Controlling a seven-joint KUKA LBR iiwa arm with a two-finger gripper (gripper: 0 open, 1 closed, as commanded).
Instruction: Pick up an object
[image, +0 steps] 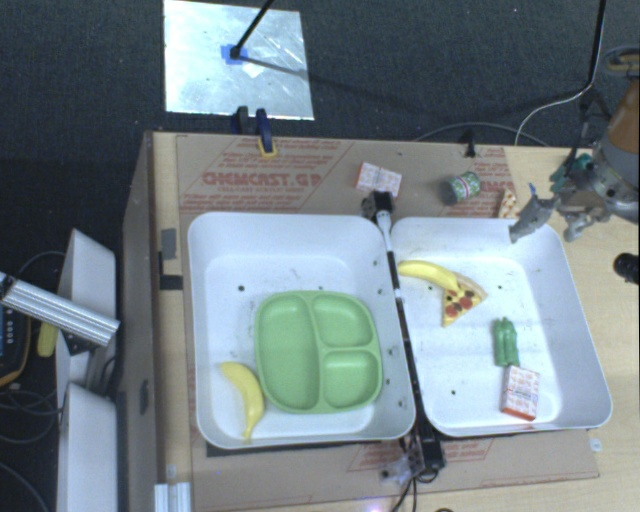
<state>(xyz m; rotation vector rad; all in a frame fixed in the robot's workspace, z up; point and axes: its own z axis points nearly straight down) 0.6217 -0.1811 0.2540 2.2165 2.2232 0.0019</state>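
From the camera view, my claw (548, 213) hangs spread wide with nothing in it, just over the top right edge of the right bin (575, 300). I think I'm reaching. Next I must come down on the green toy (505, 342) inside.

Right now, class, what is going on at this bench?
A robot arm reaches in from the right, its gripper poised above the far right corner of the right bin, with nothing between its fingers. In that bin lie a banana, a pizza slice, a green item and a small red and white packet. The left bin holds a green divided plate and a second banana. Nothing is picked up yet.
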